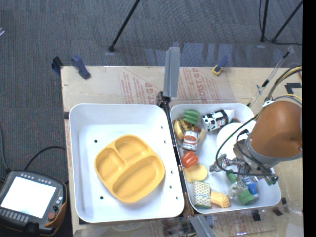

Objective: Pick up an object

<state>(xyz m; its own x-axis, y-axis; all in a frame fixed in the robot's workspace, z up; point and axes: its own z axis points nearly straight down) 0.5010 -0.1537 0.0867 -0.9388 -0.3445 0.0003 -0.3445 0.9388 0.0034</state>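
Reaching in from the right, the arm [274, 130] hangs low over the near right part of the right bin [224, 209]. Its gripper [242, 181] sits down among the toys there, and whether it is open or has hold of anything cannot be told. Green and blue pieces [247, 194] lie just beside it. Further left are a red pepper [189, 158], a small can [190, 139] and a cow-patterned carton [216, 120]. The left bin [81, 120] bears a yellow divided plate [129, 168].
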